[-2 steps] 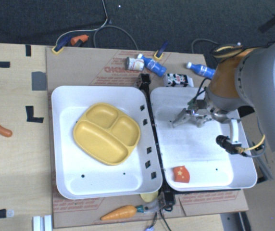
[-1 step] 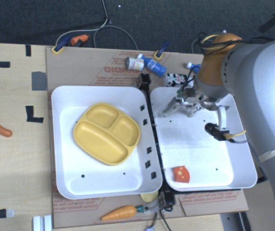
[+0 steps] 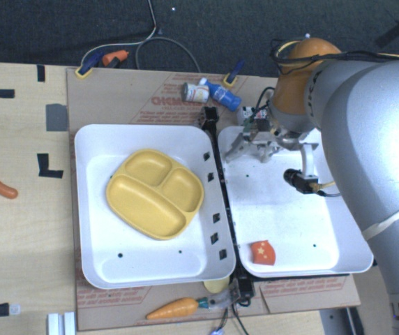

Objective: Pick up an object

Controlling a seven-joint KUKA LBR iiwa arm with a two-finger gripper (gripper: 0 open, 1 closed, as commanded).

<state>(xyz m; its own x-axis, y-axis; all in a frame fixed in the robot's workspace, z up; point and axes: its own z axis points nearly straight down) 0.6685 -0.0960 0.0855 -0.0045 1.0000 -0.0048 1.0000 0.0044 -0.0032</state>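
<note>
A yellow divided plate [image 3: 156,192] lies in the left bin [image 3: 91,142]. In the right bin [image 3: 349,257], a red piece [image 3: 263,252] sits near the front wall. The arm [image 3: 367,131] reaches over the back, gripper [image 3: 255,144] low; whether it's open I cannot tell.

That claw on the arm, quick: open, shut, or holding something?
Gripper: cannot be told from this view; nothing seen in it, and the red object lies apart.
</note>
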